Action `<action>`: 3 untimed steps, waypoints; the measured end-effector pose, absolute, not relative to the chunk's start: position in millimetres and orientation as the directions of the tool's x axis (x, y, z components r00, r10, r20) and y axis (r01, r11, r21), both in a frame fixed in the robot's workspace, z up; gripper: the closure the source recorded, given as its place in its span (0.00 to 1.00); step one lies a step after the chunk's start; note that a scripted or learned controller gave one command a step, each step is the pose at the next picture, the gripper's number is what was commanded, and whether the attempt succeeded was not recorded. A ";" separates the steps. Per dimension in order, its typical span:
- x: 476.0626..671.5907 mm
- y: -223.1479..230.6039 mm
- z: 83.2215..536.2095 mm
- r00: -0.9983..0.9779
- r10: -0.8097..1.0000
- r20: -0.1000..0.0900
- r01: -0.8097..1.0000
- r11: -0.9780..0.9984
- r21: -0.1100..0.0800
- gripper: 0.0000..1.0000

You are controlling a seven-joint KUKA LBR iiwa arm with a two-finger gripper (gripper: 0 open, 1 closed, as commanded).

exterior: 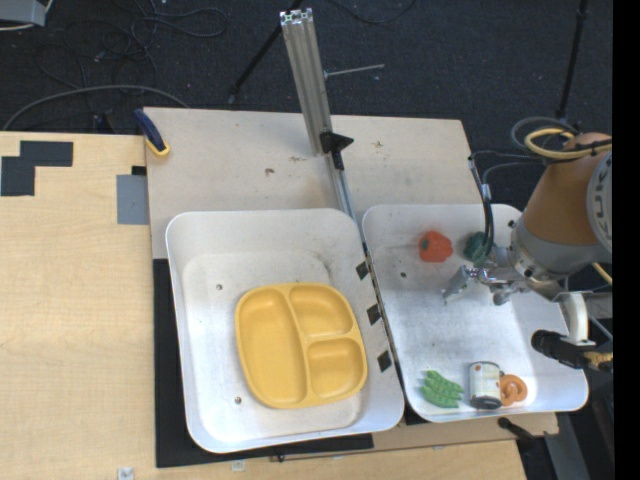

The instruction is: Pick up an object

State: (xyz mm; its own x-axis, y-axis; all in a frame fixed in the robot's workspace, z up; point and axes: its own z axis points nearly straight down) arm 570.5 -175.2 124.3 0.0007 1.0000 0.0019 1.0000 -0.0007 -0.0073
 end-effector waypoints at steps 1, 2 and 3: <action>572.1 -175.1 90.7 0.001 1.000 0.002 1.000 -0.001 -0.001 0.00; 574.0 -174.7 103.2 0.003 1.000 0.004 1.000 -0.003 0.006 1.00; 576.3 -178.2 145.5 -0.001 1.000 0.000 1.000 0.001 0.000 1.00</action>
State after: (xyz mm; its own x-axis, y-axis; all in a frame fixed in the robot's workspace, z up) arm 576.3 -178.2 145.5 -0.0006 1.0000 -0.0003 1.0000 0.0006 0.0000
